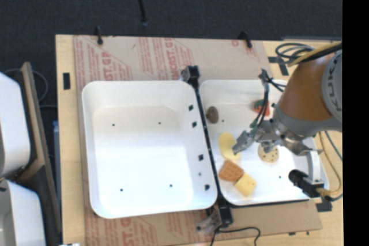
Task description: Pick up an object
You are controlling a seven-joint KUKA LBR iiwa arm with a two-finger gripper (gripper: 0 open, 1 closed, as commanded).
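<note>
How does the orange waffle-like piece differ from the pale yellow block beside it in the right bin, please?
The orange waffle piece is darker, orange-brown and looks textured; the yellow block is pale and smooth. The waffle piece lies nearer the divider between the bins, the block nearer the right bin's front rim. Both are small, roughly squarish, and they lie touching or nearly so.

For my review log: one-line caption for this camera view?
Gripper low in the right bin beside a yellow piece; nothing visibly held.

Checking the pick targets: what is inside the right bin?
The right bin holds a brown lump, yellow piece, orange waffle block, pale yellow block and round cookie. The arm covers the bin's right part.
</note>
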